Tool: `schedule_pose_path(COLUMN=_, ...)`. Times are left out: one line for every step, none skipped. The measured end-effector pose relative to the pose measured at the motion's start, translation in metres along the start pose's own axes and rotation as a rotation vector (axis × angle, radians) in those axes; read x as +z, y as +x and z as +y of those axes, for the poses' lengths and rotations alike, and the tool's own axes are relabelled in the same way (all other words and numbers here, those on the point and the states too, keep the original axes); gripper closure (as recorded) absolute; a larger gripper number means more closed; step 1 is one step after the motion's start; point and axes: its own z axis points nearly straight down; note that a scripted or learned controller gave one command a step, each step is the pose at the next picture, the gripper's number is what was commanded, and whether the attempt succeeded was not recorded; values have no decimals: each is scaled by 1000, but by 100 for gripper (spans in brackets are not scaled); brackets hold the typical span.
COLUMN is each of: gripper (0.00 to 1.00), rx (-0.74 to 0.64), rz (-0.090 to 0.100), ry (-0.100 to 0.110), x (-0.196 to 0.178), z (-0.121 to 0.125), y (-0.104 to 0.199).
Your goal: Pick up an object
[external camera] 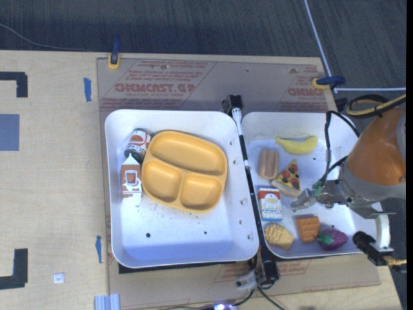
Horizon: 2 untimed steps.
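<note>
The right bin point(342, 131) holds several toy foods: a yellow banana point(297, 144), a hot dog point(268, 163), a pizza slice point(288, 176), a small red-and-white carton point(270, 204), a corn cob point(279, 235), an orange waffle square point(308, 228) and a purple eggplant point(331, 239). My gripper point(308, 199) hangs low over the middle of this bin, just right of the carton, below the pizza slice and above the waffle square. I see nothing held in it.
The left bin point(174, 244) carries a yellow divided plate point(182, 170), with a small can point(136, 144) and a red-and-white carton point(131, 178) along its left side. A black divider point(242, 154) runs between the bins. The arm's orange band point(382, 154) looms over the right bin's right edge.
</note>
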Motion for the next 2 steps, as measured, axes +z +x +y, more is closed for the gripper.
schedule_pose_path(gripper=0, rx=-2, rz=11, ry=14, x=11, z=-3, y=13)
schedule_pose_path(gripper=0, rx=2, rz=3, ry=8, x=11, z=-3, y=27)
